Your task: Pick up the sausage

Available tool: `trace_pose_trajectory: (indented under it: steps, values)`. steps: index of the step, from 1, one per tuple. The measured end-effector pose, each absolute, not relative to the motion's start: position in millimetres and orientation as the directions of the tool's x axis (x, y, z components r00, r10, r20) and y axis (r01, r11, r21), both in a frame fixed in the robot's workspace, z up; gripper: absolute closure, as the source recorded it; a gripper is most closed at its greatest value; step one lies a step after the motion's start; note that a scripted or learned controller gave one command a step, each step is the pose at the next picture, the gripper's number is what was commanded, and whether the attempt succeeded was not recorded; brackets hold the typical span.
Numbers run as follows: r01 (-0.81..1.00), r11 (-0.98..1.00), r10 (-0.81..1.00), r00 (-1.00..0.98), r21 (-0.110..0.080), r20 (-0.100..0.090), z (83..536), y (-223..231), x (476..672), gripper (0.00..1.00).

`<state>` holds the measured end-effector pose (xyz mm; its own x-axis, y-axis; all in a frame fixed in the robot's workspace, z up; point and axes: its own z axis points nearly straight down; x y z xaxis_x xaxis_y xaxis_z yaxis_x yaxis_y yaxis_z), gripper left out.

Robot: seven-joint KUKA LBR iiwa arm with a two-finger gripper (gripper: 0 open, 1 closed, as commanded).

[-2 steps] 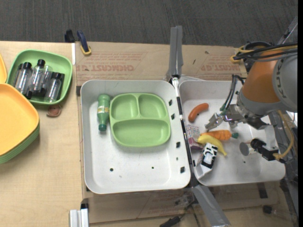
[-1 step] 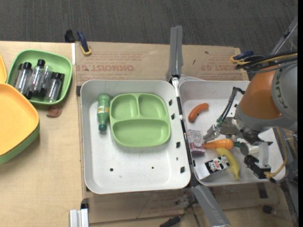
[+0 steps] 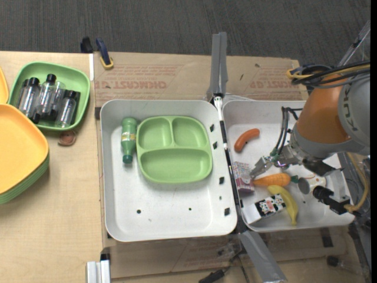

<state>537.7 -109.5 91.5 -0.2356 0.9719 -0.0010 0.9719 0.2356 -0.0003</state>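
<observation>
Dark grey carpet runs behind the desk [image 3: 53,229], which carries two shallow white bins side by side on a sheet of brown cardboard [image 3: 153,81]. Taking the green divided plate [image 3: 174,149] as the landmark, it lies flat in the left bin [image 3: 171,217], with a green bottle [image 3: 128,139] lying just beside its left edge. Well to the left of the plate, outside the bins, a green tray [image 3: 23,75] holds several small dark-capped bottles [image 3: 47,102], and a stack of orange plates [image 3: 20,152] sits near it. To the right of the plate, across the divider, the sausage [image 3: 247,138] lies free in the upper part of the right bin [image 3: 265,114]. Lower down and further right, the tool [image 3: 266,164] hangs over a carrot [image 3: 272,180], its fingers slightly parted with nothing between them, well apart from the sausage. A small pink packet [image 3: 242,175] lies by the divider, and a banana [image 3: 285,203] and a black-and-white box [image 3: 270,206] lie below the carrot.
</observation>
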Motion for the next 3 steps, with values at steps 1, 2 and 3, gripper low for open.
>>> trace_pose_trajectory:
  steps: [1, 2, 3]
  values:
    - [1.0, -0.013, 1.0, 0.013, -0.004, 0.001, 90.5, -110.5, 507.0, 0.0]
    - [1.0, -0.017, 1.0, 0.017, -0.003, 0.0, 99.2, -111.9, 507.5, 1.0]
    - [1.0, -0.017, 1.0, 0.017, -0.003, 0.0, 99.2, -111.9, 507.5, 0.0]
